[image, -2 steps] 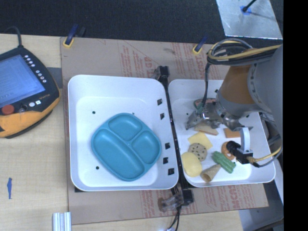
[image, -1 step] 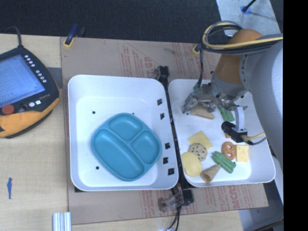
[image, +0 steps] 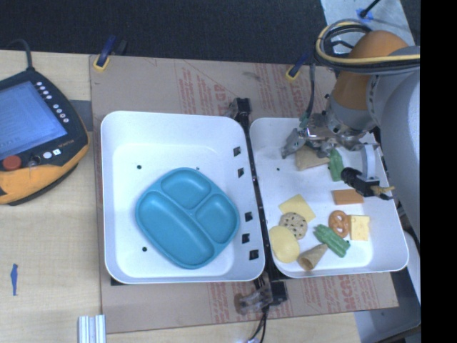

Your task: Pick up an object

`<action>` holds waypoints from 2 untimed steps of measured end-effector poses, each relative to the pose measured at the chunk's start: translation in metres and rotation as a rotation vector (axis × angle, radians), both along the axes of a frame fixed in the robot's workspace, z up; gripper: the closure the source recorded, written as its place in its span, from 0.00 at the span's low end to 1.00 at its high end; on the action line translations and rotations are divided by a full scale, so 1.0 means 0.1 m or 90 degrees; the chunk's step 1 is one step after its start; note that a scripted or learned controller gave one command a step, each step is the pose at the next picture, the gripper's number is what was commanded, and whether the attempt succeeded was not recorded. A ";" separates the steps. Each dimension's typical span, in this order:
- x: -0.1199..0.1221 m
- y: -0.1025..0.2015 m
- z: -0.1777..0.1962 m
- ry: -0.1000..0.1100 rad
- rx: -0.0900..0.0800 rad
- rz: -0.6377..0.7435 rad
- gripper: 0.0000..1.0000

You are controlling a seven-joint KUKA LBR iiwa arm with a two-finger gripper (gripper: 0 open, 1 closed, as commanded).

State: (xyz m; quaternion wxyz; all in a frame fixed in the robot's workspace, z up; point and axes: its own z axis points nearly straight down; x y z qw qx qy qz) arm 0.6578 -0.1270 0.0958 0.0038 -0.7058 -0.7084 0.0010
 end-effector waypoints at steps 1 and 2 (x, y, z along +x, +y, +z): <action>-0.01 -0.03 0.12 0.000 -0.006 0.003 1.00; -0.01 -0.03 0.11 0.002 -0.006 0.005 0.00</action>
